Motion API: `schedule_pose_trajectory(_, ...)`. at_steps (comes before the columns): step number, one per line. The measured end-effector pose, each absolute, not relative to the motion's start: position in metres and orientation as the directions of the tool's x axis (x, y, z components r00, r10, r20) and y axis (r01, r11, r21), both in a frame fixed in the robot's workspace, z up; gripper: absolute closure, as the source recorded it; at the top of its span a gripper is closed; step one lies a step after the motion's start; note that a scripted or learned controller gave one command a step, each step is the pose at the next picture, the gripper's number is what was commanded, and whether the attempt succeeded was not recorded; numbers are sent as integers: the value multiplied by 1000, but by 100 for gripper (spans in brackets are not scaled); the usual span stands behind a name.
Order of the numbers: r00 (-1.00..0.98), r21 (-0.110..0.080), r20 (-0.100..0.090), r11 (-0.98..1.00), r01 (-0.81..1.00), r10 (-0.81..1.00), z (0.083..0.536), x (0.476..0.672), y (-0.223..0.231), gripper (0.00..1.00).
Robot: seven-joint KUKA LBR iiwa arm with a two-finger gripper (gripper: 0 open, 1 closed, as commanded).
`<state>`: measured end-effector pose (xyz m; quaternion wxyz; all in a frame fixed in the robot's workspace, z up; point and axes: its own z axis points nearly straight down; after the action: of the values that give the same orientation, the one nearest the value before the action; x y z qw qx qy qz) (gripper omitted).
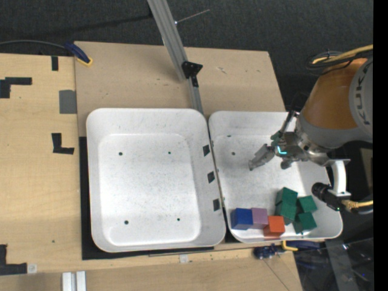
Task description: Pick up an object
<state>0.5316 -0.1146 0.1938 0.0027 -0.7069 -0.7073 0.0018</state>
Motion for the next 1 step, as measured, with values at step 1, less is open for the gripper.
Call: schedule_pose_trajectory(1,-2,-2,1,2,1000,1000,196,533,-115,0)
